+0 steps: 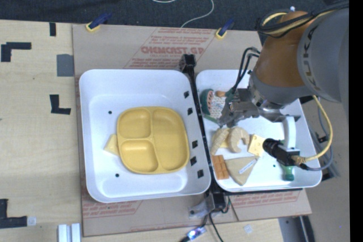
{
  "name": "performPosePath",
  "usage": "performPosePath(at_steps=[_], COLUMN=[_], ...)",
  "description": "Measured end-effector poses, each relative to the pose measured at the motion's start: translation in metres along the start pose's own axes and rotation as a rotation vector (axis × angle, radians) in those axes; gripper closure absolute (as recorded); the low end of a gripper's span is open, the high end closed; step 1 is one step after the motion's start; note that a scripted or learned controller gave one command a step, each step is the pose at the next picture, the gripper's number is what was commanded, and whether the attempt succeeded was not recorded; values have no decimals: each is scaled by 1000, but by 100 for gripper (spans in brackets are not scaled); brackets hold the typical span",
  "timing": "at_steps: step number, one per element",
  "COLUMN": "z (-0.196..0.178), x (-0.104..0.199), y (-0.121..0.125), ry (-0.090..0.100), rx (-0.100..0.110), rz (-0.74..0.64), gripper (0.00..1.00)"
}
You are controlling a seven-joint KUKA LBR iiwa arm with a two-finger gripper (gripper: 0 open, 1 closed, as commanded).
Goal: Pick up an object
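The task is at its approach stage, as far as I can judge; nothing is lifted yet. The arm reaches in over the right bin, and the hand sits low near that bin's left wall; whether it is wide or narrow I cannot tell, since the wrist covers it, and nothing can be seen held in it.

The likeliest things to be picked lie just beside the hand. These are a small striped can to its left, against the wall, and a pale bread-like piece just below it. Further down lie a yellow cheese block, an orange cracker and a tan wedge, packed close together and partly touching.

The left bin holds a yellow divided plate with a pale yellow slice poking out from under its left edge — well apart from the hand.

What is left, in my judgement, is nearly everything: settling on one thing, closing on it, and raising it clear — with crowded neighbours likely to be nudged.
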State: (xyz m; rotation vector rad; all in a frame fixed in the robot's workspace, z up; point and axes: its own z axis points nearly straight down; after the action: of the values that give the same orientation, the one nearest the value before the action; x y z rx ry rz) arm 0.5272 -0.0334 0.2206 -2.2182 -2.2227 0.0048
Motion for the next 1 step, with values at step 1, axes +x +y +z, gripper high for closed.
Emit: performPosePath(at_steps=[1], z=[-7], x=[12], y=[-15], ry=[2], rx=[0], rz=[0], gripper=[100])
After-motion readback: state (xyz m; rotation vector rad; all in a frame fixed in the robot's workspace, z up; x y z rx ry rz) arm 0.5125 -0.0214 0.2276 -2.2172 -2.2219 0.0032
